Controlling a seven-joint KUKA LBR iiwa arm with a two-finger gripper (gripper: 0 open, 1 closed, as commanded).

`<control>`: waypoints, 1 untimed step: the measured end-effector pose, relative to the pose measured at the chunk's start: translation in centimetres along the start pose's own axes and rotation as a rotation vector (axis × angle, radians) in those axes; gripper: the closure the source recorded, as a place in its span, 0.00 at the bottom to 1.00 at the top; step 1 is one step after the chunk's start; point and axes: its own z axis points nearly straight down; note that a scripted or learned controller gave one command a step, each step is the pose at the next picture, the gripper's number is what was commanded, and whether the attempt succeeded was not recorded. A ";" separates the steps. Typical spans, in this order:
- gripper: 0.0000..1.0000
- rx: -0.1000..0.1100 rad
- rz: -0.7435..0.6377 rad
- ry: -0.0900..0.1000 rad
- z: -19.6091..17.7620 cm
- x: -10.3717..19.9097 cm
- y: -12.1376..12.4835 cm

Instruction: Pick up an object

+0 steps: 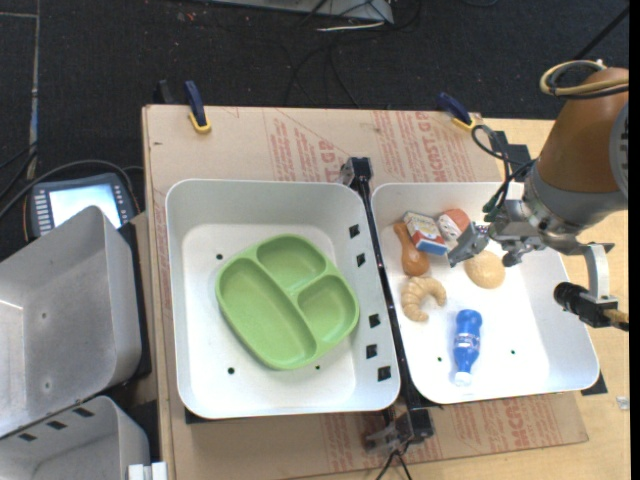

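Arm low over the right bin, nothing gripped yet.

You have the desk (250, 133) carrying two bins: the left bin (190, 268) holds a green tray (287, 300), and the right bin (540, 353) holds the pickable things. The arm (585, 153) reaches in from the right, and its gripper (487, 243) sits at the far side of that bin with the fingers spread apart and nothing between them. Just below it lies a tan bun (485, 271); to its left are a small carton (427, 232), a brown piece (412, 253) and a croissant (423, 296). A blue bottle (466, 340) lies apart, nearer you. Watch the crowding: I judge a descent here could pinch two items together or nudge the round bun sideways so the fingers close on air.
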 end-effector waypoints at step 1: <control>0.00 -0.011 -0.002 -0.002 -0.6 0.0 0.3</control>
